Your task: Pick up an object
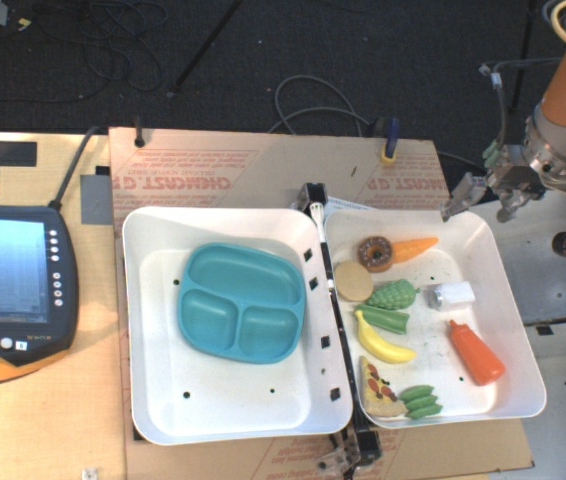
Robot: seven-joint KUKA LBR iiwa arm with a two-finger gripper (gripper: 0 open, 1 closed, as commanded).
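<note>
The right bin [508,298] holds several toy foods: a chocolate doughnut [374,253], a carrot [415,249], a tan round biscuit [353,284], a leafy green piece [393,294], a green pod [384,319], a banana [383,342], a small white and grey block [450,294], an orange bottle [476,353], a pizza slice [381,388] and a bunch of green pods [420,401]. My gripper [484,204] hangs above the bin's far right corner, open, with nothing between its fingers. It is well clear of all the items.
The left bin [153,318] holds a teal divided plate [243,303]. A black divider bar [328,308] runs between the bins. A tablet-like screen unit [8,273] sits on the bench at the far left. Cables lie on the dark floor behind.
</note>
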